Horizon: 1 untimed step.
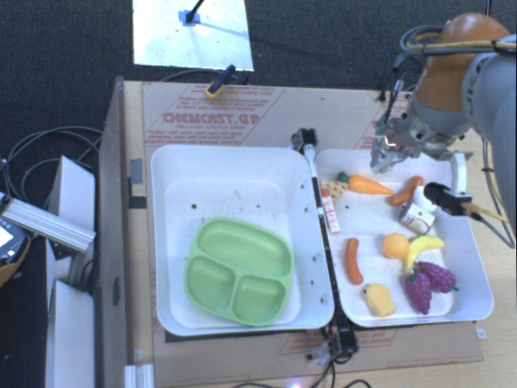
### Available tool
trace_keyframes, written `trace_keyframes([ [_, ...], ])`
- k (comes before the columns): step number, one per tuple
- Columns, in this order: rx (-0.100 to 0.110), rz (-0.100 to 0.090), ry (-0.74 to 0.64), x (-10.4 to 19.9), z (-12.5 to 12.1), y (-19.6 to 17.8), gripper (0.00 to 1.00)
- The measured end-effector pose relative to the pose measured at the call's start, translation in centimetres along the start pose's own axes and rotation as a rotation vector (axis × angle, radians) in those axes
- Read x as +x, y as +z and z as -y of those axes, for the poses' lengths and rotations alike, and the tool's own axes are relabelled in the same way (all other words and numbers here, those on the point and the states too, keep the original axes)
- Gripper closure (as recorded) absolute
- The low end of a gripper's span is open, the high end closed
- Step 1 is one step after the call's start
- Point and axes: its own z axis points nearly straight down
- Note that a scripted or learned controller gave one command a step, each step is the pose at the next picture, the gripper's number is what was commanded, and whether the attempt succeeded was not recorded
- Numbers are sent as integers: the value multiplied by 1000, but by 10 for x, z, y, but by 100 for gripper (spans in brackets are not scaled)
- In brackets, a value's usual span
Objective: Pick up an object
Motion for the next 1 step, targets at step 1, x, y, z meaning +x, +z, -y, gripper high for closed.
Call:
trace_keyframes([
  [1,0,0,0,0,0,0,0],
])
